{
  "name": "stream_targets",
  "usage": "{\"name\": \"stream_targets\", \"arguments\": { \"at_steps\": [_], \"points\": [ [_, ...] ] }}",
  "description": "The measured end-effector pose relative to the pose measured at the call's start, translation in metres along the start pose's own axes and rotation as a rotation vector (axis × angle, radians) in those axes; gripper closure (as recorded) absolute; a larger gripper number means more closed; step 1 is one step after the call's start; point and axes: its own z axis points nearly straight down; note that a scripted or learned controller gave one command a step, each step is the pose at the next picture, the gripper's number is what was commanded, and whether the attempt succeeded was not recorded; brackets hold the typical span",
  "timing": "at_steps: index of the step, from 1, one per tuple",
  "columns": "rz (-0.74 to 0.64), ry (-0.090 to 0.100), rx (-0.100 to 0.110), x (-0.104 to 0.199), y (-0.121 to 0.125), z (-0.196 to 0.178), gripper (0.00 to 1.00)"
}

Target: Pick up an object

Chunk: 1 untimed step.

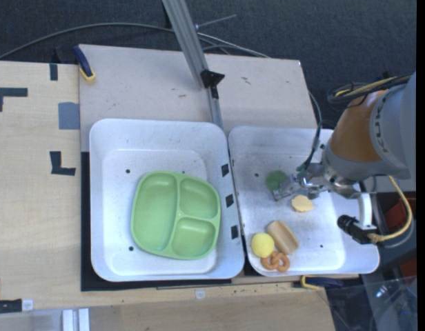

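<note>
Two shallow white bins sit side by side on the tabletop [150, 81], their inner rims touching along the middle. The left bin [102, 185] holds a green divided plate [176, 214], lying flat near its middle with bare floor around it on all sides, most along the far and left walls. The right bin [243, 150] carries the small things: a green piece [276, 180] near its centre, a pale yellow piece [302, 203] just right of it, and by the near edge a yellow ball [262, 244], a tan bun-like roll [283, 236] and a small orange pretzel [275, 261], the three bunched close together. The roll's long axis runs slantwise, from far-left to near-right. The far half of the right bin is bare floor.

The grey arm [374, 136] reaches in over the right bin's right rim, and the hand [295, 185] hangs low at the bin's middle, just beside the green piece and the pale yellow one. Whether the hand is wide or narrow cannot be told, nor whether it touches either piece. A slanted metal pole [188, 33] crosses the tabletop's far edge.
</note>
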Motion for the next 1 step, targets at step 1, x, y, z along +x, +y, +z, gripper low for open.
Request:
{"name": "stream_targets", "arguments": {
  "at_steps": [1],
  "points": [
    [-0.001, 0.001, -0.001, 0.0006, 0.0003, -0.0112, 1.00]
  ]
}}
